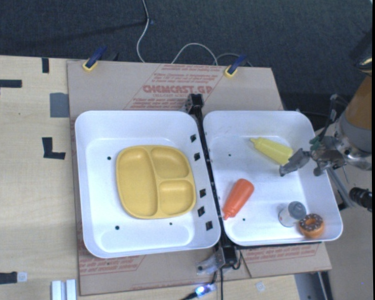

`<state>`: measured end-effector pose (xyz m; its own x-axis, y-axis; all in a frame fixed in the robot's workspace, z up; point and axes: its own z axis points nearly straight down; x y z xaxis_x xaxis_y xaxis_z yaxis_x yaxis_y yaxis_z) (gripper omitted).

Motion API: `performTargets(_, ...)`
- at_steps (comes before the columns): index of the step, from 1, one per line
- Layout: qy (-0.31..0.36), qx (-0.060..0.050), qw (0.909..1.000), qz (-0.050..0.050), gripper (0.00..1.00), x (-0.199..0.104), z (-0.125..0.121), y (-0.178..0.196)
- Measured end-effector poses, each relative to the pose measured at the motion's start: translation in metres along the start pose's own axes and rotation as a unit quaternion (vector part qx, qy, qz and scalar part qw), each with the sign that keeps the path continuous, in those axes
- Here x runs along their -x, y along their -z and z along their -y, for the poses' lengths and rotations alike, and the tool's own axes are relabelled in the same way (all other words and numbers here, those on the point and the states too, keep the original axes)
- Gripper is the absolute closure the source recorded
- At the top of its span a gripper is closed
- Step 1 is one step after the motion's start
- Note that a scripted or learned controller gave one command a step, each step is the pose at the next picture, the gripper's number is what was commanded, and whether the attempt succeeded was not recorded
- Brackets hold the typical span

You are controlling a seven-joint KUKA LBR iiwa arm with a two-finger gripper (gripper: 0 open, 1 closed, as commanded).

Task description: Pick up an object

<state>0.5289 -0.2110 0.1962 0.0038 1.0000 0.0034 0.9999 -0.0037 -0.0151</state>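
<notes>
Left of the black divider (203,161) we see a yellow sectioned plate (155,181), right of it an orange carrot toy (237,197) and a yellow squeeze bottle (272,149), probably light, smooth plastic best pinched mid-body, beside our empty, spread-fingered gripper (306,161).
</notes>
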Motion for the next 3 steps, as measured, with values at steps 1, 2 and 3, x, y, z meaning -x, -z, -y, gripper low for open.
performTargets(1,0.002,0.007,1.0,0.002,0.0,-0.001,-0.003,0.008)
performTargets(2,0.002,0.005,1.0,0.001,0.0,-0.01,-0.001,-0.04)
performTargets(3,0.003,0.005,1.0,0.001,0.0,-0.017,-0.001,-0.086)
